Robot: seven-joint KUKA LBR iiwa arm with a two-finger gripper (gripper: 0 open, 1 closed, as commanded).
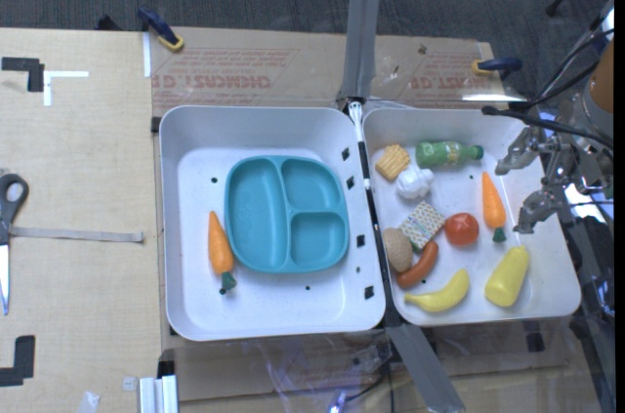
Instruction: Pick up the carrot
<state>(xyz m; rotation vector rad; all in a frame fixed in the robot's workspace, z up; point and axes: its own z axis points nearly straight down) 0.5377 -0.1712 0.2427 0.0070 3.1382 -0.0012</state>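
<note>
Two orange carrots with green stems are in view. One carrot (221,245) lies in the left bin, just left of the teal divided plate (288,213). The other carrot (492,200) lies in the right bin near its right side, stem end pointing down. My gripper (525,183) hovers just right of that second carrot, above the right bin's right wall. Its fingers stand open and nothing is between them.
The right bin (562,304) also holds a green bottle (445,152), corn (392,162), a tomato (461,228), a sausage (420,265), a banana (439,294) and a yellow pepper (507,276). Scissors (8,206) lie on the bench at far left.
</note>
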